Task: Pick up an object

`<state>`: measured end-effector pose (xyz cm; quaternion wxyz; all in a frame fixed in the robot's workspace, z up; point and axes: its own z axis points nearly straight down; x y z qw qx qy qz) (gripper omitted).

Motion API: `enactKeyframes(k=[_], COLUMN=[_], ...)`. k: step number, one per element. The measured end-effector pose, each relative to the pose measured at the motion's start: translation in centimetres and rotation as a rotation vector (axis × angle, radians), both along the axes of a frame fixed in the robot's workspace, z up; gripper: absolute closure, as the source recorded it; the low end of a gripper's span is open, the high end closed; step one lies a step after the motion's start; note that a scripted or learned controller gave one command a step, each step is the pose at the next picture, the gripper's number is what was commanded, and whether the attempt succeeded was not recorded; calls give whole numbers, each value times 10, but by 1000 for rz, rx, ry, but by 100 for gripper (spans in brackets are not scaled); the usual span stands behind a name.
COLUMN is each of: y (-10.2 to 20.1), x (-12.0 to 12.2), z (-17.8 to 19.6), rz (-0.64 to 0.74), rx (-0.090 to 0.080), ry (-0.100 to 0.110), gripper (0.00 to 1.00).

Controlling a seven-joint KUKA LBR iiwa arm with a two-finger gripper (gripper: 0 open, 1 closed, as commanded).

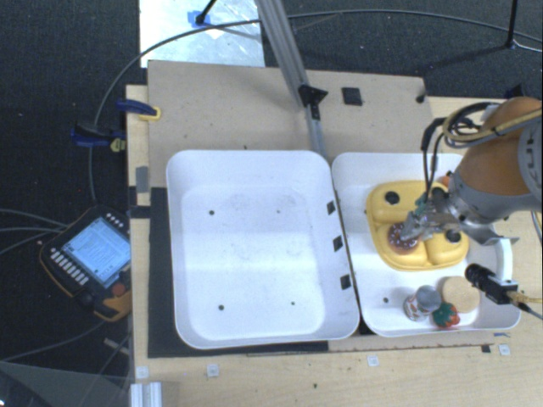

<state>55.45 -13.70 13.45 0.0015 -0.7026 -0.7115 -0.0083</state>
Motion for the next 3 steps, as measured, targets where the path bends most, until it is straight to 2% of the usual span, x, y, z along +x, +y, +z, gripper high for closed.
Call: enactKeyframes(k=[1,3], y=[1,2], x=[12,20], z=[51,144], rz=[-7,-7], rx=[-16,-15], ry=[3,3], gripper=[100,100])
